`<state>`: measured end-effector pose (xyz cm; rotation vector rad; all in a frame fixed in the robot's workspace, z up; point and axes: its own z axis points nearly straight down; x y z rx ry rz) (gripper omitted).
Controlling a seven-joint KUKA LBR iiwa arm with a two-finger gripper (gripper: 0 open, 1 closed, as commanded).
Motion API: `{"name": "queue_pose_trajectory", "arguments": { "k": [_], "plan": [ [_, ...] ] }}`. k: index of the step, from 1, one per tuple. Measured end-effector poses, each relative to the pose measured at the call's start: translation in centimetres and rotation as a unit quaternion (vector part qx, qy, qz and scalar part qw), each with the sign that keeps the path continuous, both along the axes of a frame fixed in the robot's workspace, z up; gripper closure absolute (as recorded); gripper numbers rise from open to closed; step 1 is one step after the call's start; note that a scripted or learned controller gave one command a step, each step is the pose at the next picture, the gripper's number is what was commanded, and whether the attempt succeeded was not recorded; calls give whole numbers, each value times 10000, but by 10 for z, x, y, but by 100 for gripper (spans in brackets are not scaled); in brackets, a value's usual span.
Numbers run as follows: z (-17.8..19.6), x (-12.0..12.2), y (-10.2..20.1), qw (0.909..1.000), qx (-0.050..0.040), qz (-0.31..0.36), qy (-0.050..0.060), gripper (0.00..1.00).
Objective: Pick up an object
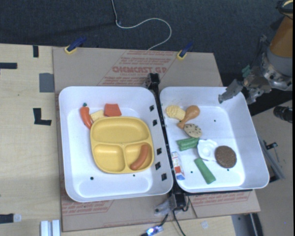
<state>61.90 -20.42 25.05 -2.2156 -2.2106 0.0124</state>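
Gripper (234, 93) hangs over right bin (253, 146) far-right corner; can't tell if released or clenched. Targets clustered mid-left: drumstick (189, 115), cookie (225, 156). Risk: items packed close, grab may nudge neighbours or miss.

The right bin (246, 146) has bare floor along its right side; toy food (196, 141) crowds its left.

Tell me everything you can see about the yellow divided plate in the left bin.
The yellow divided plate looks like smooth plastic, squarish with rounded corners, split into one wide compartment at the back and two smaller ones in front. It lies flat in the middle of the left bin. A sausage rests slantwise in its front right compartment. A carrot, a pale yellow piece and an orange block sit by its back left edge.
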Motion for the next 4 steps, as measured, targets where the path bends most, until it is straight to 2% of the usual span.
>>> {"name": "queue_pose_trajectory", "arguments": {
  "k": [1, 2, 4],
  "plan": [
    [8, 2, 1, 10000, -15, 18, -64, 0],
    [-48, 3, 11, 10000, -13, 21, -43, 0],
    [-165, 7, 10, 10000, -13, 22, -40, 0]
  ]
}}
